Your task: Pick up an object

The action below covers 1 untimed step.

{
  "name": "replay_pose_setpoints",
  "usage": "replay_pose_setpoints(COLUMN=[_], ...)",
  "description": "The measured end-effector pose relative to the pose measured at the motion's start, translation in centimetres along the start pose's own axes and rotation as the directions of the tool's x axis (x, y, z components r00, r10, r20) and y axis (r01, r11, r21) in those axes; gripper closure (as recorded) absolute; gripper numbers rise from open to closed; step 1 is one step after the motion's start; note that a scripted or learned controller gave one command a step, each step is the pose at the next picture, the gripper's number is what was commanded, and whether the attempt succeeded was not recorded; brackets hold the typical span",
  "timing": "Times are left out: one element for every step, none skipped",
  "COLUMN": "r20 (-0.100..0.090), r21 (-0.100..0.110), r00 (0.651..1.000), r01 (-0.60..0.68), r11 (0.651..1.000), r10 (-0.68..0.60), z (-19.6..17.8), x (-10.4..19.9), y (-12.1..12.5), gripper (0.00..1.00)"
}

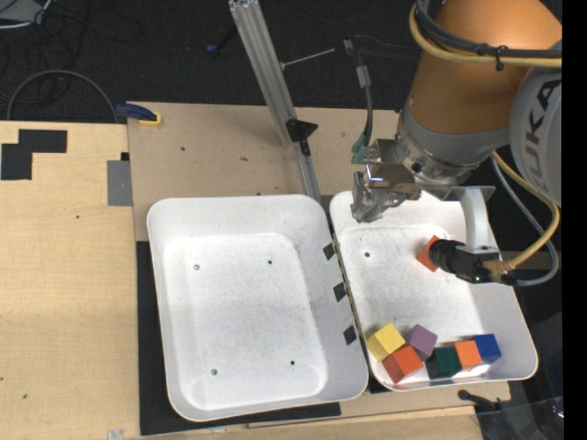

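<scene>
My gripper (369,200) hangs over the back left corner of the right bin (385,273), fingers pointing down; nothing shows between them. Several small blocks cluster at that bin's front edge: a yellow block (386,339), a red block (402,364), a purple block (422,339), a green block (444,362), an orange block (469,352) and a blue block (487,346). Another red-orange block (426,253) lies at the bin's right side, partly hidden by a black cable fitting. The blocks all lie well in front of or right of the gripper.
The left bin (183,246) sits beside the right one, joined by black clips (339,290). A slanted aluminium rail (273,90) rises behind the bins. The arm's orange band and grey wrist (459,90) loom over the right bin's back.
</scene>
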<state>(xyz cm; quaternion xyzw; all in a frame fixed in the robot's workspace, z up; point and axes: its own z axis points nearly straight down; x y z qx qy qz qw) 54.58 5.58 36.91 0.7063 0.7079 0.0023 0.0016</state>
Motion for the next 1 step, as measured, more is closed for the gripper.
replay_pose_setpoints(r20=[0.002], r21=[0.01], r00=[1.0], r01=[0.007], r11=[1.0], r10=[-0.007], z=[0.48], x=[0.12], y=[-0.12], gripper=[0.0])
